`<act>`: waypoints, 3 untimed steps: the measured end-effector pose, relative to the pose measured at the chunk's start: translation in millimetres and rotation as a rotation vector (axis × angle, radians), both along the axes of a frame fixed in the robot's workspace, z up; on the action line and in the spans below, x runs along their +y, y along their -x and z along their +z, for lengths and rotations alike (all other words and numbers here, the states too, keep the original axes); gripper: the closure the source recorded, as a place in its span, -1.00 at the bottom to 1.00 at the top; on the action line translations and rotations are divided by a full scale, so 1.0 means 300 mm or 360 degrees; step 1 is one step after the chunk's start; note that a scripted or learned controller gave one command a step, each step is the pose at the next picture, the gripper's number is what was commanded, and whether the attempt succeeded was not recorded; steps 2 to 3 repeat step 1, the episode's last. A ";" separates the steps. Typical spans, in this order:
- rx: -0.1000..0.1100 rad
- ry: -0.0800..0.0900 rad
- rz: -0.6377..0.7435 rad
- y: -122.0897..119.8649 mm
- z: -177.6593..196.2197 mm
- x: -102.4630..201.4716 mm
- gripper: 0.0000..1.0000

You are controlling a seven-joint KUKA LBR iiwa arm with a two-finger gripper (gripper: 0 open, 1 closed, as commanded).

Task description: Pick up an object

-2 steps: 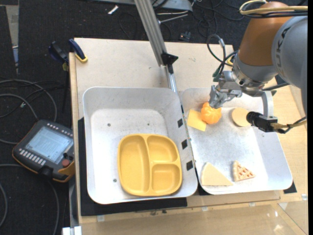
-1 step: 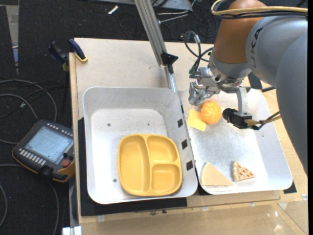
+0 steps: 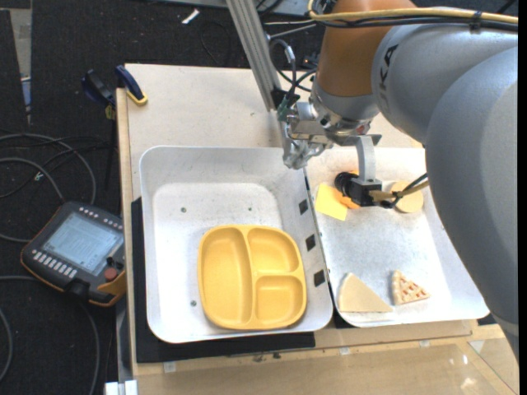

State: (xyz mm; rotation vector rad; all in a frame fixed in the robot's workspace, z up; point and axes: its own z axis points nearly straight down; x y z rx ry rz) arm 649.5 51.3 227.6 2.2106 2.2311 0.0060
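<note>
the yellow block [image 3: 331,203] lies at the far end of the right bin [image 3: 387,245], just right of the gripper [image 3: 295,156] and a little nearer the camera, apart from it, with a small orange piece [image 3: 352,204] against its right side. the gripper hangs over the divide between the two bins near their far edge, and i cannot tell whether it is spread or closed. farther from it lie a tan disc [image 3: 409,201], a tan wedge [image 3: 362,295] and a waffle-like triangle [image 3: 409,289] in the same bin, and a yellow divided plate [image 3: 251,276] in the left bin [image 3: 173,212].
</note>
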 end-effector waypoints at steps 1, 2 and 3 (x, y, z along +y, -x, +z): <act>0.0000 -0.0001 -0.0003 -0.036 0.028 0.151 1.00; 0.0000 -0.0001 -0.0003 -0.036 0.028 0.151 1.00; 0.0000 -0.0001 -0.0003 -0.036 0.028 0.151 1.00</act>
